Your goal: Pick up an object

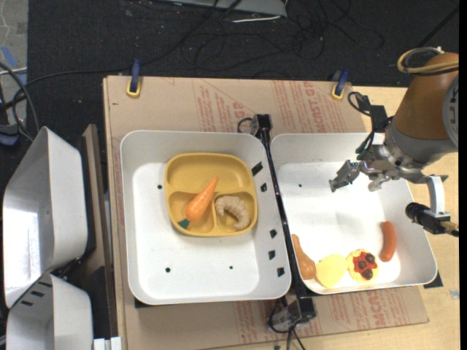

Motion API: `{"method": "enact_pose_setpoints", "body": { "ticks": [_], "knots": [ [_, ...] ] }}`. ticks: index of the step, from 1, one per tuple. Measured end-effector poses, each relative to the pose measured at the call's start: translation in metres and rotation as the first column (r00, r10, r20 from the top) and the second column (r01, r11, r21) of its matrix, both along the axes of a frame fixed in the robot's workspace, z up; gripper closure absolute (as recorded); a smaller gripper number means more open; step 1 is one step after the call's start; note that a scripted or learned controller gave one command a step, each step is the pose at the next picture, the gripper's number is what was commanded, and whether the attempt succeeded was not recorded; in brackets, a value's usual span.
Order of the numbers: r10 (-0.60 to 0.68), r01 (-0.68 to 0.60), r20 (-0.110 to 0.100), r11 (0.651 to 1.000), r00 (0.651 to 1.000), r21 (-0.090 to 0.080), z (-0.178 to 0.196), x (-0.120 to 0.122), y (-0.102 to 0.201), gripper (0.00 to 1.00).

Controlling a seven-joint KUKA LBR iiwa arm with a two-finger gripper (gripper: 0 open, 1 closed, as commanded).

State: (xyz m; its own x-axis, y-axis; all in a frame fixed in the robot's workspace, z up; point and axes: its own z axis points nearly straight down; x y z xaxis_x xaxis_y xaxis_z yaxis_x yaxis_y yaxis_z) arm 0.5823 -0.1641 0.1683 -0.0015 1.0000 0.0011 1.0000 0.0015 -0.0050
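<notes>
My gripper (360,176) hangs over the upper right part of the right bin (321,217), its two fingers spread apart with nothing between them. Along that bin's front edge lie a brown drumstick-shaped piece (302,257), a yellow round piece (331,270), a small pizza-like piece with red toppings (363,264) and a red sausage (387,240). The left bin (146,217) holds a yellow divided plate (182,170) with a carrot (201,200) and a pale shrimp (234,211) on it.
The arm's orange wrist (430,100) sits at the right, above the right bin's far corner. A black divider strip (271,195) runs between the bins. Cables and clamps lie beyond the bench's far edge.
</notes>
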Motion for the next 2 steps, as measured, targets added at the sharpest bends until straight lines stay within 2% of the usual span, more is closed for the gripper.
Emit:
{"method": "enact_pose_setpoints", "body": {
  "ticks": [1,2],
  "knots": [
    [-0.003,0.003,0.001,1.0,1.0,-0.001,-0.046,-0.006,-0.004,0.0],
    [-0.003,0.003,0.006,1.0,1.0,-0.002,-0.032,-0.004,-0.004,1.0]
  ]
}}
